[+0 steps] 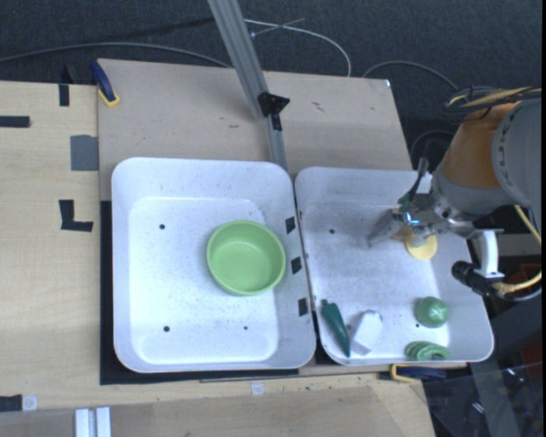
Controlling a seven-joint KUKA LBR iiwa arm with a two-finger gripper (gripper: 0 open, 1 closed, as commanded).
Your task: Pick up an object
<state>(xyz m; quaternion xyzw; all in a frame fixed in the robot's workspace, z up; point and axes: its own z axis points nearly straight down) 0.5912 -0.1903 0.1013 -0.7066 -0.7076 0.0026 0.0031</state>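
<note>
Though tool [389, 230] grip state's unclear, yellow obj [423, 247] lies just beside it.

A pale wooden bench [209, 126] stands on dark carpet [391, 16], with cables [300, 35] trailing behind.

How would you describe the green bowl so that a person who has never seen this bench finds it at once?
Look at the left of the two white bins. Near its middle, slightly toward the divider, sits a round light green bowl, open side up. It is the one object in that bin, and far larger than the small green pieces in the right bin.
</note>
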